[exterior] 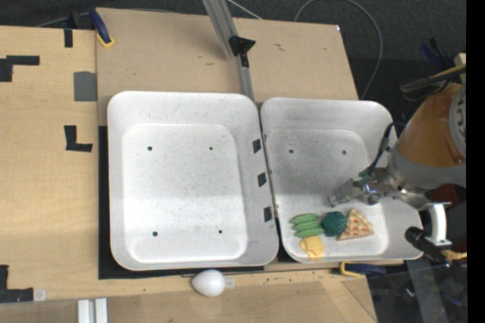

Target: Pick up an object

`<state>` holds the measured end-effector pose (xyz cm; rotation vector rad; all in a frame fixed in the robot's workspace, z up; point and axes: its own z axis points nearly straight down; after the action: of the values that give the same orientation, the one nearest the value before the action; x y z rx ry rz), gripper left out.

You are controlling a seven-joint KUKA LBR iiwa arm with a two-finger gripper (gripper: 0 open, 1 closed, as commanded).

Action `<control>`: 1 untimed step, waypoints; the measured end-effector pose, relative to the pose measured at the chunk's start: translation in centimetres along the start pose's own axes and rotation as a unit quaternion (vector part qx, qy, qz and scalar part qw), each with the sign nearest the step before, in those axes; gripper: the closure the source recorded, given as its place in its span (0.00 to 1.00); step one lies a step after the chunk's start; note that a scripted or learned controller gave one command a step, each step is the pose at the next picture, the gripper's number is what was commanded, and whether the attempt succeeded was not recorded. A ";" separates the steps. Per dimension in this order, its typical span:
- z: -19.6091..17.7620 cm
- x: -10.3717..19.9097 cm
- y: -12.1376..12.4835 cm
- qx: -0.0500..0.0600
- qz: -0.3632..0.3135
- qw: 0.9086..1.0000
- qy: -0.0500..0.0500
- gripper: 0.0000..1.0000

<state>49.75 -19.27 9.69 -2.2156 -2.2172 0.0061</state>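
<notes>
Plainly, the claw hangs above the right bin, just above the toys; its opening cannot be told.

Light is even and fairly bright, seemingly from overhead, with soft, short shadows. The two white bins are the brightest surfaces and come close to washing out along their rims, yet their speckled floors stay readable. The dark floor at the far side falls into murk. The whole picture is slightly soft and grainy; the arm at the right edge looks blurred.
</notes>
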 end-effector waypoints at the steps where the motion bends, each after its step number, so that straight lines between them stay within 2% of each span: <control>1: 0.8 0.0 0.0 -0.003 0.000 1.000 -0.002 0.00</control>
<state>49.74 -19.26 8.91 -2.2206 -2.2218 0.0029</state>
